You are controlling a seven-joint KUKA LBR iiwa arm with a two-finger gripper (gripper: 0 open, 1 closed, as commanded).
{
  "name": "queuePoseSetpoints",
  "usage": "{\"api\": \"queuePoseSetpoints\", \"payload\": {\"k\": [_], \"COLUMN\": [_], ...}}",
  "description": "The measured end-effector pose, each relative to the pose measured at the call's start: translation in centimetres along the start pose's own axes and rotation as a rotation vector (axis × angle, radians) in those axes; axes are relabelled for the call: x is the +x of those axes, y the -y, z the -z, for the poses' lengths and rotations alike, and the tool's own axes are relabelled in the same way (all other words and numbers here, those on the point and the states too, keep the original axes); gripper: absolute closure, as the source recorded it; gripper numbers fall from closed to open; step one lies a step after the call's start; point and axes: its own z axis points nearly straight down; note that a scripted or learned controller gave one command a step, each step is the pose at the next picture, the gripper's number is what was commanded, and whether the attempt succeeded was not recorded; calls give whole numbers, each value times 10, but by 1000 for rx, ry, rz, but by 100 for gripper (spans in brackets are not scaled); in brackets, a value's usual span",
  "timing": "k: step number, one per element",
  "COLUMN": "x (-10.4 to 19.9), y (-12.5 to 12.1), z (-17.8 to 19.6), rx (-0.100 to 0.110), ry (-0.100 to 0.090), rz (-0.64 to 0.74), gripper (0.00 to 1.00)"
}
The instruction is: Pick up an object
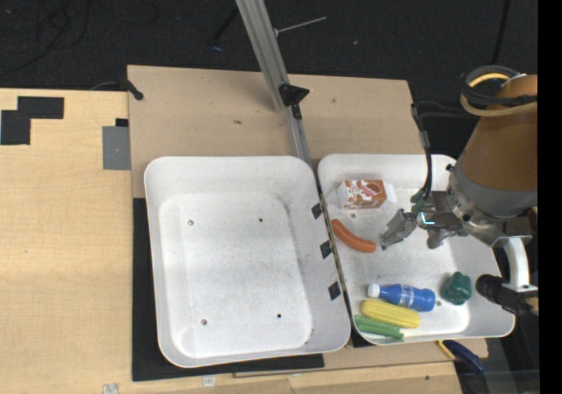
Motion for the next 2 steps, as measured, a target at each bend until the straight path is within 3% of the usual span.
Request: {"api": "queuePoseSetpoints", "payload": {"k": [1,2], "x": [-1,5], "y": [-1,3], "z": [2,-43], "rx": [-5,0], "ry": [1,0], "rz": [-5,-2], "gripper": [0,0]}}
